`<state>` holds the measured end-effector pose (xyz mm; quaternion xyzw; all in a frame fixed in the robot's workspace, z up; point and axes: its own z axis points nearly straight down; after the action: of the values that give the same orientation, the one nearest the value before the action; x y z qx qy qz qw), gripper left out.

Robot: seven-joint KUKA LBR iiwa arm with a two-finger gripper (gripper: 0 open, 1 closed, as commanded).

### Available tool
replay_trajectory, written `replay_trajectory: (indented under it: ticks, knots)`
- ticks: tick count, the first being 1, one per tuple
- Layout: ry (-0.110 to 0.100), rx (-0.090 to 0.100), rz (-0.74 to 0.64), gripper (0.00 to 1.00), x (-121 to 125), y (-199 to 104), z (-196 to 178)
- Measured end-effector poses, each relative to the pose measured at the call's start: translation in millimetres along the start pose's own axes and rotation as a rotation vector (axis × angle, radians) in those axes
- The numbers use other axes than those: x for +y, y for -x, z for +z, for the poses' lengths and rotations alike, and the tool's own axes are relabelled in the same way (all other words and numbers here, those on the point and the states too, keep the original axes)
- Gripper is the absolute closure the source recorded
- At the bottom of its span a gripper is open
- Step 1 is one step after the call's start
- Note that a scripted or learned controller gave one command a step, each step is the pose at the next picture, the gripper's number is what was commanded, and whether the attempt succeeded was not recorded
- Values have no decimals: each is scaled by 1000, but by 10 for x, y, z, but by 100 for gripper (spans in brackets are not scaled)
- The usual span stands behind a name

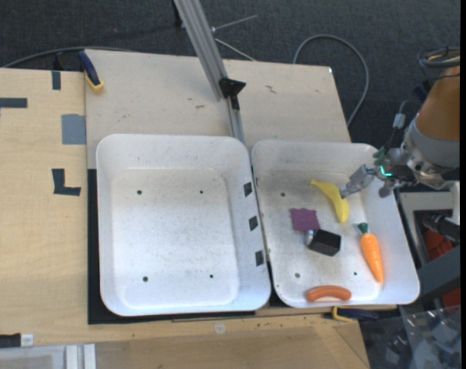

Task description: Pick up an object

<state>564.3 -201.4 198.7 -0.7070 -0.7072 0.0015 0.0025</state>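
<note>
Gripper (361, 180) hangs over right bin (283, 160) by banana (331, 198), likely lining up a grab, its opening unclear, nothing seen held; purple block (303, 219), black box (323, 241), carrot (371, 256), sausage (328, 293) lie nearby.

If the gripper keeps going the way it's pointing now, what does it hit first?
Probably the banana: the gripper points left and slightly down toward it, nothing between them. Height above the bin is unclear.
</note>
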Motion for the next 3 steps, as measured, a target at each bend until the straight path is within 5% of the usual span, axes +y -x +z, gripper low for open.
replay_trajectory:
  ticks: [1, 3]
  knots:
    - [4, -1, -2, 0, 11, -1, -26]
    - [1, -1, 0, 0, 23, -115, 1049]
